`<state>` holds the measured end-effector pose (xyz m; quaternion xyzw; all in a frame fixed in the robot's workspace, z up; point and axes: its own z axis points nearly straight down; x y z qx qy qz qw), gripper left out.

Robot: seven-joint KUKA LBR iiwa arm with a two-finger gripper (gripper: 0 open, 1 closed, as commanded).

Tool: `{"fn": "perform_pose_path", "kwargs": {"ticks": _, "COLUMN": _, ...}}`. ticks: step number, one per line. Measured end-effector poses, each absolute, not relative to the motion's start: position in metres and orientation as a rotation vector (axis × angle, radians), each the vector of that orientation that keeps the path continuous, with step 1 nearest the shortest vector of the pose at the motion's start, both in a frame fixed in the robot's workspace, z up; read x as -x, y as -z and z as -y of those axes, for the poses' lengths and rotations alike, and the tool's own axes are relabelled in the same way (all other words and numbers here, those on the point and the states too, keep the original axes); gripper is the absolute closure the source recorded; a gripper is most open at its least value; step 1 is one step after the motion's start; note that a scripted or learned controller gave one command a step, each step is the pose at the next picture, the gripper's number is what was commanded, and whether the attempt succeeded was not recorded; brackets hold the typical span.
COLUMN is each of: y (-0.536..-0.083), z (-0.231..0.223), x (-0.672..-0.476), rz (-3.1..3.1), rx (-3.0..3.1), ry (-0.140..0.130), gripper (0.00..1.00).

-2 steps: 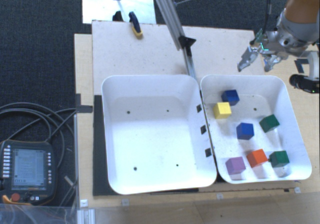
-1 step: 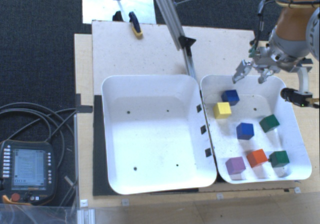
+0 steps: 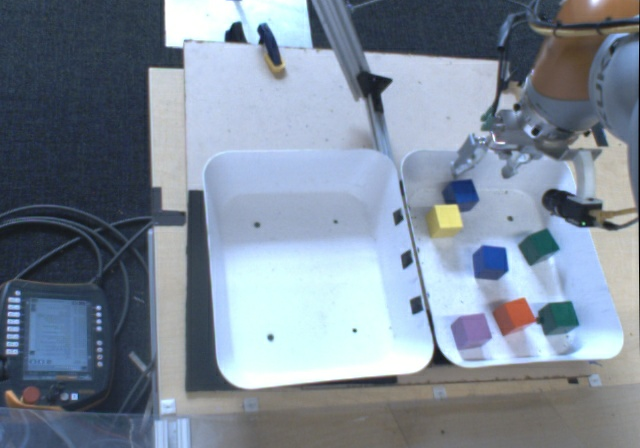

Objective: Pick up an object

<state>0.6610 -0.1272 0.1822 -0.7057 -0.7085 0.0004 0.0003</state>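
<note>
1. Seven blocks lie in the right bin (image 3: 585,236); I fear a descent could nudge the dark blue block (image 3: 461,193) against the yellow block (image 3: 445,220) touching it, spoiling the grasp.
2. My gripper (image 3: 493,156) hangs over that bin's far edge, fingers spread, holding nothing, near the dark blue block at the far left corner.
</note>
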Motion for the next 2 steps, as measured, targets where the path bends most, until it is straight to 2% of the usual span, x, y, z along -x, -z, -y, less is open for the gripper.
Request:
{"fn": "perform_pose_path", "kwargs": {"ticks": 1, "y": -0.133, "z": 0.136, "x": -0.664, "rz": 2.223, "rx": 2.219, "ry": -0.003, "gripper": 0.00}}
{"fn": "perform_pose_path", "kwargs": {"ticks": 2, "y": -0.149, "z": 0.137, "x": -0.666, "rz": 2.230, "rx": 2.221, "ry": 0.004, "gripper": 1.00}}
